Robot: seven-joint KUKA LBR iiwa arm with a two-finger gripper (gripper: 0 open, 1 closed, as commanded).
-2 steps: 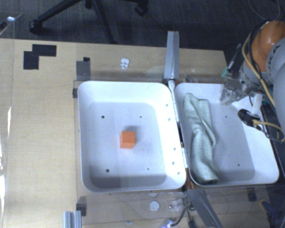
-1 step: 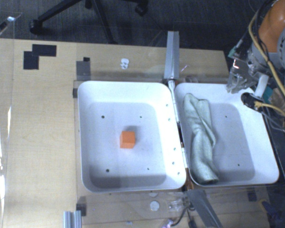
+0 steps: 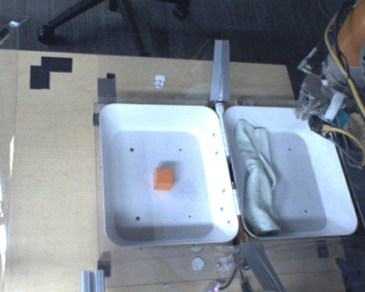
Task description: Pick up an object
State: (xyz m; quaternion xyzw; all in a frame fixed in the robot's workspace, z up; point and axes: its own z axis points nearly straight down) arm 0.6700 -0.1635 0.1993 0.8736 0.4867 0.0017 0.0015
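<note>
A small orange cube [image 3: 163, 179] lies near the middle of the left bin [image 3: 118, 132]. In the right bin [image 3: 328, 181], a crumpled grey-white cloth [image 3: 258, 175] stretches along the left side from back to front. My gripper [image 3: 306, 105] hangs over the back right corner of the right bin, near its rim. It is well apart from both the cloth and the cube, and I see nothing in it. Above it, the arm's orange band [image 3: 357, 34] shows at the right edge.
A grey metal post [image 3: 219, 72] stands behind the seam between the bins. Yellow and black cables [image 3: 347, 132] trail from the wrist over the right bin's right rim. Black tape marks [image 3: 48, 70] sit on the wooden bench at back left. A chair base [image 3: 115, 5] is on the floor beyond.
</note>
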